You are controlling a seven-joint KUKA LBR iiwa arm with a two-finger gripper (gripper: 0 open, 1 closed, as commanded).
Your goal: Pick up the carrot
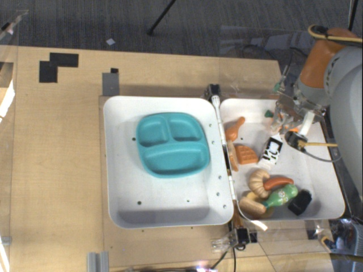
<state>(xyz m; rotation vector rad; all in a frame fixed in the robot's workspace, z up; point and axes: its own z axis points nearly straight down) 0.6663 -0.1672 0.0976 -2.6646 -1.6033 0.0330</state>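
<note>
Over the right bin (334, 208), the gripper (283, 119) hangs (carrot (233, 128) apart).

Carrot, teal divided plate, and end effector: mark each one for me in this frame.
carrot (233, 128), camera view, on the orange body's middle.
teal divided plate (172, 143), camera view, on the ridge between compartments.
end effector (283, 119), camera view, at its tip over the right bin.

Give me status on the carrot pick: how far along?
Done: nothing visibly. The carrot lies in the right bin near its left wall, untouched. In hand: the gripper hangs over the bin's upper right, apart from the carrot. Left: move across, descend, grasp, lift.
</note>
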